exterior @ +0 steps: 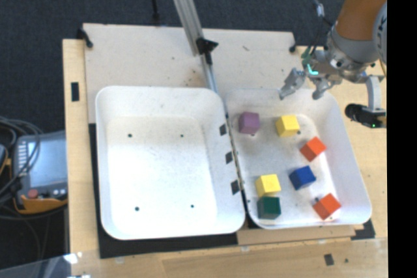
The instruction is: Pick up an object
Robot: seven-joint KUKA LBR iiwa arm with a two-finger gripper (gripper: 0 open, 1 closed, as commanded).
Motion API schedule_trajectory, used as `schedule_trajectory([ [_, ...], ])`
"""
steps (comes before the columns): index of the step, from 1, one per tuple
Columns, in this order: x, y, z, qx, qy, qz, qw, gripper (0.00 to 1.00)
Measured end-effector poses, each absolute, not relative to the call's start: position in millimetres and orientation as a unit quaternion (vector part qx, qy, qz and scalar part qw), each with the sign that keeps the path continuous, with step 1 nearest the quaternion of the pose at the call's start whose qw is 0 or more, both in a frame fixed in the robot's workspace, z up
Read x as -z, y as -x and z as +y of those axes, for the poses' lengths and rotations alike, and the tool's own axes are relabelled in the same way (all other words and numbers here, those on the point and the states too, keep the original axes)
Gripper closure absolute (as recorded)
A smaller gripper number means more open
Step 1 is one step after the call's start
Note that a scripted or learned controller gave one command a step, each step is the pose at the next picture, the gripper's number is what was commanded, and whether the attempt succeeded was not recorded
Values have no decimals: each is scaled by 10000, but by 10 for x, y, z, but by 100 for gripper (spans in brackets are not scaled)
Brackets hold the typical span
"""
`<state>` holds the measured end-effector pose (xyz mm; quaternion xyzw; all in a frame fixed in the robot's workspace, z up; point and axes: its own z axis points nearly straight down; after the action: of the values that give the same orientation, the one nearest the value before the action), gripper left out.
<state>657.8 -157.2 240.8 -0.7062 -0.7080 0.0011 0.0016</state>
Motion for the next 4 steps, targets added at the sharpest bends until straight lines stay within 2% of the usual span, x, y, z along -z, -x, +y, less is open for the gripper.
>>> schedule_trajectory([
  [1, -2438, -6585, -1581, -10, 7056, -7086, -10, 0],
  [3, -1552, -6689, -1588, -19, 7055, -7087, 1, 0],
  [4, -1196, -6698, -1606, 3, 7061, -7081, -22, 0],
])
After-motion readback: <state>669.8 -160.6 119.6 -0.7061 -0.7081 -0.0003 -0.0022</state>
